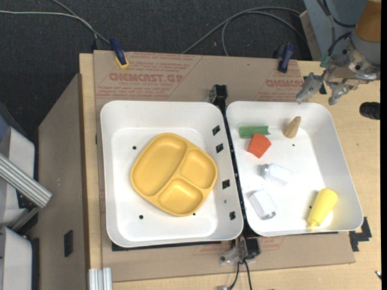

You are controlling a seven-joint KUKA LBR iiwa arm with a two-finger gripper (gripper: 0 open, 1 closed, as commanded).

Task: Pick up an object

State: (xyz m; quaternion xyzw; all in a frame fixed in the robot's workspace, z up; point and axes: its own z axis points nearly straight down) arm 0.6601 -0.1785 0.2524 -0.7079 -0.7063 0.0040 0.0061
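Nearest, well below the open, empty gripper (321, 89), lies a yellow plastic bottle (321, 208); closest beneath it stands a tan ridged cone (292, 126); rounded shapes could slip from closing fingers.

The arm (347, 5) is built of smooth grey casing with rounded, tube-like sections, and an orange band (370, 20) wraps it just above the wrist, its colour closer to a dull amber where the light falls off. Below that band sits a pale metallic wrist piece (361, 65) of lighter grey, with a thin dark cable (331, 44) curving along the casing beside it and a small teal-green spot next to the mount. The claw (321, 89) is made of two slim grey fingers (307, 88) of bare-looking metal, narrow and slightly angular, hung from a compact block of the same pale tone.
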